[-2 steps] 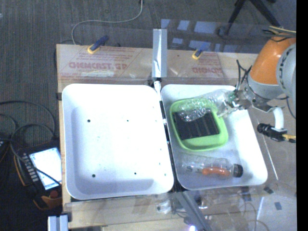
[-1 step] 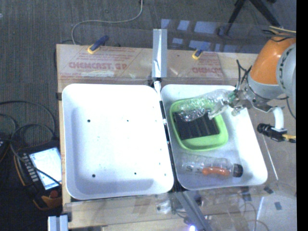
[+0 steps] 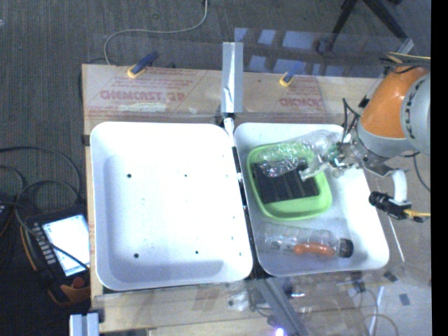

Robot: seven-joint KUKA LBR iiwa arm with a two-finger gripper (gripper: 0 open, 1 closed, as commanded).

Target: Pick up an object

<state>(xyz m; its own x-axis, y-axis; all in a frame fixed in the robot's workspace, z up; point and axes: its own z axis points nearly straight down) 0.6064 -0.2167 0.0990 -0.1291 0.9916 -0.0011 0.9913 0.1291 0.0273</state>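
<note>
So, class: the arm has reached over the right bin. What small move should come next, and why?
Probably a short descent. The gripper sits over the green tray and its dark contents, beside a crinkly clear bag. Nothing is visibly held, so lowering onto the dark item seems the likeliest step.

Right bin holds a green tray, a bottle, perhaps crumpled plastic.

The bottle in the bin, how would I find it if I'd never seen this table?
Look at the right bin, the one with things in it. Below the green tray, near the front edge, a clear bottle lies on its side. It has a dark cap at its right end and something orange inside, unlike the crinkly clear wrap up at the tray's top.
</note>
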